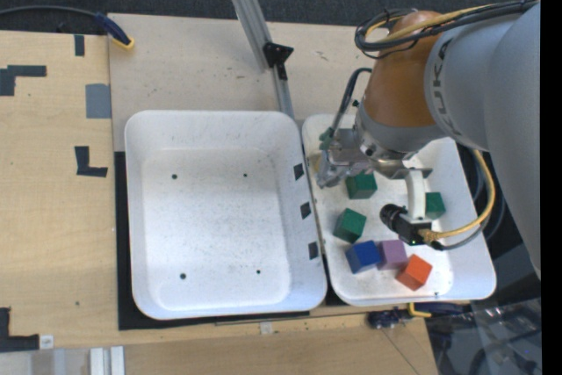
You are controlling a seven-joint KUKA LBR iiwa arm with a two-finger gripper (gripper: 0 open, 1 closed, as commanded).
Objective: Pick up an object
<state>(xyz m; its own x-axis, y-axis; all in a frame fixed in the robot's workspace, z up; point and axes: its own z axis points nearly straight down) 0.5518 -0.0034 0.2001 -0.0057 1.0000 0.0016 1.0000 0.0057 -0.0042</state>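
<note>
Table (202, 66), two white bins | tool (338, 162) low in right bin (465, 272) beside green cube (360, 184), grip state unclear | step: reaching; next: close, lift.

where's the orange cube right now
The small orange cube lies in the right-hand white bin, near its front right corner, beside the purple cube.

Arm reaching in from the right, wrist bent down.
The grey arm (492, 75) (orange band above the wrist) carries its gripper (338, 162) low near the right bin's left edge.
</note>
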